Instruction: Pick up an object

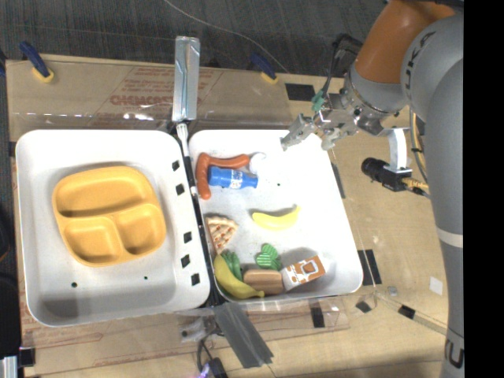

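The left bin holds a yellow divided tray, lying with its long side across the bin. In the right bin, a red sausage curves along the back left part, with a blue bottle lying just in front of it, its long axis left to right. A pizza slice sits near the left wall. A pale yellow banana slice lies in the middle, ends turned up, with bare white floor around it. At the front edge crowd a yellow banana, a green vegetable, a brown roll and an orange-and-white carton. The gripper hangs over the bin's back right corner, fingers apart and gripping nothing.
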Available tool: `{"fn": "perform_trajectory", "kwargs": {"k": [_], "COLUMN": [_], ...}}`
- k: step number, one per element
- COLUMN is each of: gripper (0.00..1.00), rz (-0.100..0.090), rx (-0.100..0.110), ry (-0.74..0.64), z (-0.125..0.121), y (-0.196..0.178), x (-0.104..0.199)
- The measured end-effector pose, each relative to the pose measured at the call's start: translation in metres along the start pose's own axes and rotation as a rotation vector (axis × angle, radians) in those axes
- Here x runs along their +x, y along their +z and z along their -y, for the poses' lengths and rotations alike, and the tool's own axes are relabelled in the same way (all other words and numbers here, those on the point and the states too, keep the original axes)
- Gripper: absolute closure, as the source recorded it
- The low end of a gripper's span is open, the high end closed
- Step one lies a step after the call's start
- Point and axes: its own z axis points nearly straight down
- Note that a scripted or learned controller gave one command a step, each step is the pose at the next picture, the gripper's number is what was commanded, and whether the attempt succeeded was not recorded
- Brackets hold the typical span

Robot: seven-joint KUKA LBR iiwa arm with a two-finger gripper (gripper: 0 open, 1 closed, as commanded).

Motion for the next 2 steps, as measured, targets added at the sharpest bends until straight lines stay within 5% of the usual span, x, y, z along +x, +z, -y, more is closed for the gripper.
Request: {"fn": "perform_trajectory", "kwargs": {"k": [1,2], "gripper": [0.00,0.00], "rz": [0.001,-0.001], "rx": [-0.003,0.008], "ry": [0.098,0.011], "z": [-0.019,0.007], "y": [0.025,0.117], "x": [0.005,0.028]}}
